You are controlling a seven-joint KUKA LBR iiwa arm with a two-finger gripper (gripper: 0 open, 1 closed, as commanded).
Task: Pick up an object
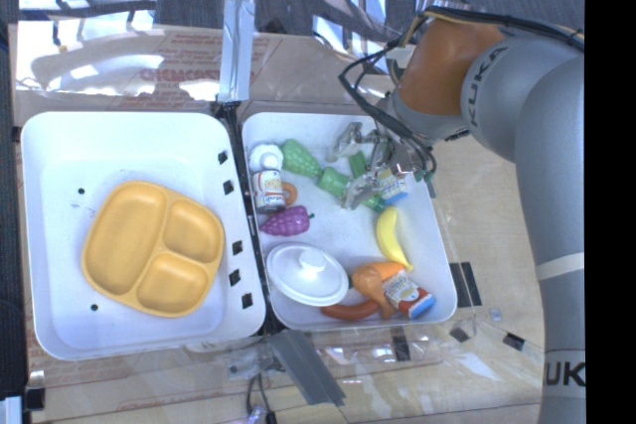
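A: Where's the gripper point(364, 176)?
B: Low in the right bin point(429, 231), near its far right wall, over green toys point(323, 172). Open or closed, cannot tell.
A: Free room?
B: Bare floor between grapes point(285, 221) and banana point(391, 235). Left bin point(50, 154) holds a yellow plate point(151, 247).
A: Writing?
B: "KUKA" on the arm point(517, 94), partly seen.

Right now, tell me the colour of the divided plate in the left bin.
Yellow; the divided plate shows in the camera view.

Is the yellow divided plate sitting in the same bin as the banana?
No, the yellow divided plate lies alone in the left bin, while the banana lies in the right bin.
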